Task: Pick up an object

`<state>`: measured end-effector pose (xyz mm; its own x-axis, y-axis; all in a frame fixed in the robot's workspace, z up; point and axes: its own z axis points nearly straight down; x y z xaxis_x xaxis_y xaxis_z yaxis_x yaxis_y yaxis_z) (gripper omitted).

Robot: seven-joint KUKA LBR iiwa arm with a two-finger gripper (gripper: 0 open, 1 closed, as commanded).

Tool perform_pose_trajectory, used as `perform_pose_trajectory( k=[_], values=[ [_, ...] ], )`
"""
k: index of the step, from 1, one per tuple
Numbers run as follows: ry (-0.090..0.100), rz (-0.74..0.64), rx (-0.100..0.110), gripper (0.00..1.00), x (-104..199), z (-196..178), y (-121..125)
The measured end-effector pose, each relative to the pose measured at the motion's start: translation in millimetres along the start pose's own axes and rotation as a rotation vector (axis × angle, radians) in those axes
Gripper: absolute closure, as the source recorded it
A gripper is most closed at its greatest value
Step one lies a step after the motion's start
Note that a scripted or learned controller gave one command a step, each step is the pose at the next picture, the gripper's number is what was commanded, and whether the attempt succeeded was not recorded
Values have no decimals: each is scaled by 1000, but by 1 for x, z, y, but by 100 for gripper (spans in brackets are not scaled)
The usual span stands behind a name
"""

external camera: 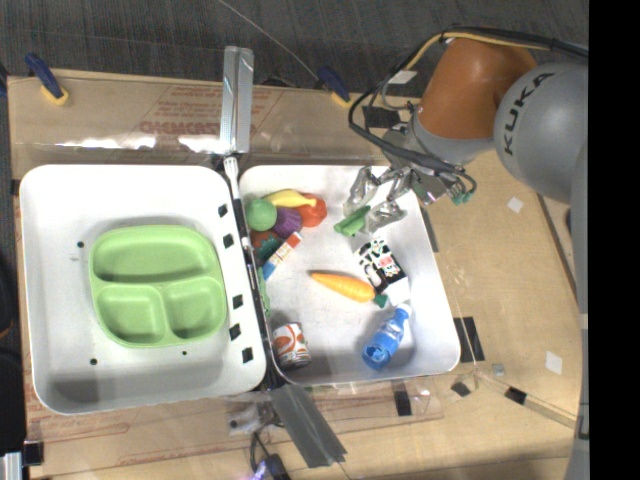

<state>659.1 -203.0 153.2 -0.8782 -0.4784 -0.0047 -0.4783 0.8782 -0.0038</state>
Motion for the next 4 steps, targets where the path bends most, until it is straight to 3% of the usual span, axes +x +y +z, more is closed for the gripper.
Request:
perform_pose_trajectory(
  k=[1, 4],
  values=[
    [-5, -44, 5, 100, -19, -93, 32],
    [-12, -48, 8, 100, -21, -122, 32]
  ],
)
